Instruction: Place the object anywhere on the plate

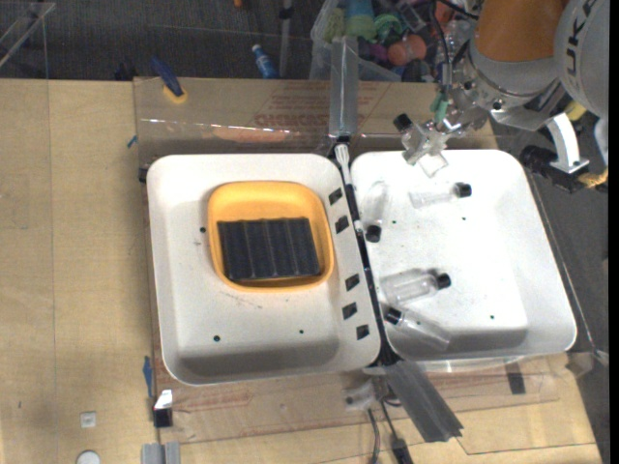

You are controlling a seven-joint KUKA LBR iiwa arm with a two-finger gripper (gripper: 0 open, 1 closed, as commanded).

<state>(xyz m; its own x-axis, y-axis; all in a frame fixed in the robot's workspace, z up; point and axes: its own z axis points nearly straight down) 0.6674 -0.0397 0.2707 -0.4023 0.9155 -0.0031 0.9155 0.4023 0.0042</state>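
Observation:
An orange plate [224, 205] lies in the left bin [184, 307], and a dark ridged slab [269, 248] rests on it. Several clear small bottles with black caps lie in the right bin [503, 259]: one near the back [435, 197], one by the divider [373, 204], one in the middle [414, 284] and one at the front left corner [414, 327]. My gripper [427, 149] hangs over the back edge of the right bin, above and left of the back bottle. Something pale and glassy shows at its tip, too unclear to name.
A metal divider [350, 249] with black clips runs between the two bins. Behind the bench stands a crate of colourful toys [387, 13]. The arm's orange band [517, 13] fills the upper right corner.

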